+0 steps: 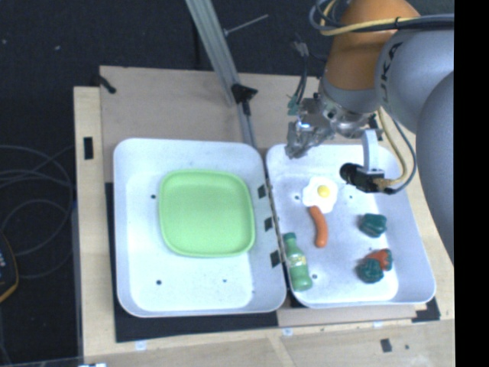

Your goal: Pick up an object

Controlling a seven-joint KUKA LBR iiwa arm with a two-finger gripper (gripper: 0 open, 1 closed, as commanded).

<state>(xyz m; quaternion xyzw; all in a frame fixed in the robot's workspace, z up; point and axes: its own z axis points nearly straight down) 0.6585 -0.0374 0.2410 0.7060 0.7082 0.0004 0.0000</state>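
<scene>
A: Start from the fried egg (319,194) as our marker and go left to right. What lies furthest left of it?

B: The left bin (137,205), well to the egg's left, with a flat green plate (206,212) lying in its middle. Nothing else sits on that plate.

A: And closer to the egg?

B: The right bin (409,277) holds the egg itself. Down and left of the egg, against the wall shared by the two bins, a green bottle (296,261) lies on its side. Just below the egg, nearly touching it, is an orange sausage (318,226). To the egg's right and lower sits a dark green piece (373,224), and below that a green and red piece (374,267).

A: Where is the gripper (299,140)?

B: Above and slightly left of the egg, at the far rim of the right bin. I cannot tell from here how it is set; it is small and blurred against the wrist. Nothing is visibly in it.

A: So how far along is the pick?

B: I judge it barely begun. Every object lies flat in a bin; choosing one, descending, gripping and lifting all remain. The egg and sausage are the nearest candidates.
</scene>
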